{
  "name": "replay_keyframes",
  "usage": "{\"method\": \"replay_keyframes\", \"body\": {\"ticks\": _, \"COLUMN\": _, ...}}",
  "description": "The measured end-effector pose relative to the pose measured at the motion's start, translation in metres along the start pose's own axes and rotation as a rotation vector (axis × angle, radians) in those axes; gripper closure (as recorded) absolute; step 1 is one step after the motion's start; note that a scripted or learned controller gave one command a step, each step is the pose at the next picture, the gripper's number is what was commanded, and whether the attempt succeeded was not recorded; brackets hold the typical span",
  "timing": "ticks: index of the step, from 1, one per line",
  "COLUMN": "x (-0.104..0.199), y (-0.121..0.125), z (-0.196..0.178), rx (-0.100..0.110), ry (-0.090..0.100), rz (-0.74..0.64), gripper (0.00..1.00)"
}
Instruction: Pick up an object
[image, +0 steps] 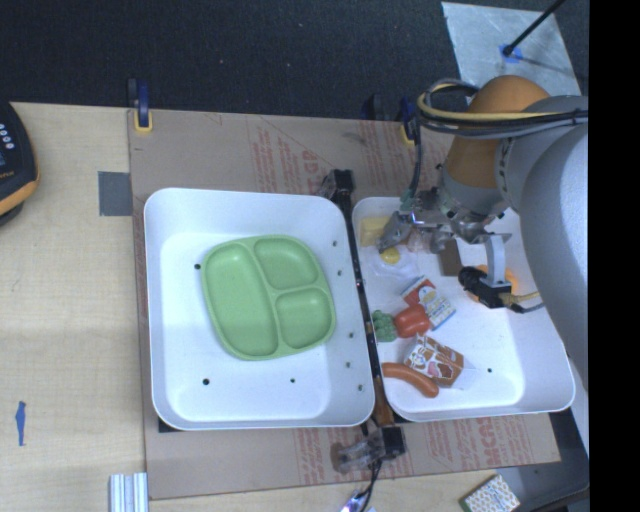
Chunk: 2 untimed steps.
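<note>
- Camera view gives you the arm (520, 150) as the biggest thing, reaching in over the far end of the right bin (540, 385); take that bin as your landmark for everything below.
- The left bin (170, 300) touches the right bin along their shared rim and holds a green divided plate (268, 295), which lies well apart from where the arm is working.
- The gripper (440, 225) hangs over the right bin's far end, but you cannot tell from here whether it is released or clenched, and nothing shows in its grasp.
- Nothing has been picked yet, so any item in the right bin could be the target: a red and white packet (432, 302) near the middle, a printed pouch (437, 360) toward the near side, a sausage (408, 380) just beside that pouch, a red pepper (411, 322) touching the packet, and a small green piece (384, 325) against the rim shared with the left bin.
- A yellow piece (388, 256) sits at the far end, nearest the gripper.
- Watch the crowding: the packet, pepper and green piece lie pressed together, so a descent there may nudge one aside or catch two.
- The green piece hugs the bin wall, and a finger could strike the rim.
</note>
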<state>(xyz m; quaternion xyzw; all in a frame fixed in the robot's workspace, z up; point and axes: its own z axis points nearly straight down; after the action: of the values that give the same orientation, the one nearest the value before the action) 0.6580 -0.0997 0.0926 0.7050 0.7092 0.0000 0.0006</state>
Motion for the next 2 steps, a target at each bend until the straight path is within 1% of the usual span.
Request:
{"method": "replay_keyframes", "body": {"ticks": 1, "x": -0.0008, "y": -0.0011, "z": -0.0109, "rx": 0.004, "ry": -0.001, "rz": -0.004, "gripper": 1.0}}
{"method": "replay_keyframes", "body": {"ticks": 2, "x": -0.0007, "y": -0.0016, "z": -0.0101, "rx": 0.006, "ry": -0.001, "rz": -0.005, "gripper": 0.0}}
